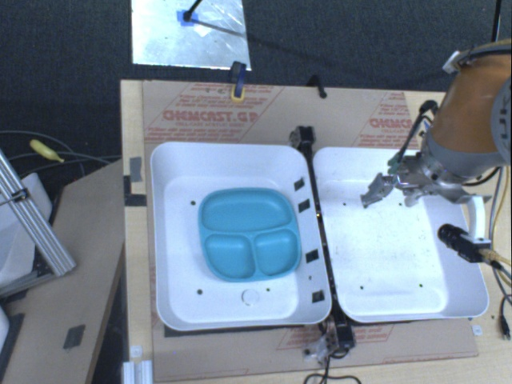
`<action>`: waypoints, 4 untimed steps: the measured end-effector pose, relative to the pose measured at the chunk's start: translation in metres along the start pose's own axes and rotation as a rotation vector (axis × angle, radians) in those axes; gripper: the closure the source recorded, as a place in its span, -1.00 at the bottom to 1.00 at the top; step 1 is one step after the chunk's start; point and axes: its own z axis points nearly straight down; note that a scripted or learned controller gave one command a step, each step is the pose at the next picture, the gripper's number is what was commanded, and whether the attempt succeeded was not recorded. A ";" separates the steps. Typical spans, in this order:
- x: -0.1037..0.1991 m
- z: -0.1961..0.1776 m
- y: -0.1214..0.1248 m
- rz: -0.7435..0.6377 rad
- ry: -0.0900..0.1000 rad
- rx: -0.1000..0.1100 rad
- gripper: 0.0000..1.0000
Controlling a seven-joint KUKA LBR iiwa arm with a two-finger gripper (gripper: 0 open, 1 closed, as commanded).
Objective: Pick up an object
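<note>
Blue tray [246, 234] lying flat in the left bin [172, 170], near its middle — three compartments, rim up. Arm [472, 126] reaching in over the right bin [400, 290], toward its far edge. Gripper [376, 192] hanging above the bin floor, well apart from the tray — cannot tell whether jaws apart or together. Nothing seen between them.

Two bins sit side by side on the bench [136, 238], a divided tray [246, 233] lying in the left bin [172, 214], the end effector [374, 194] over the right bin [400, 294].
</note>
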 end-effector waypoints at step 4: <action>0.145 -0.003 -0.079 -0.008 0.002 -0.003 1.00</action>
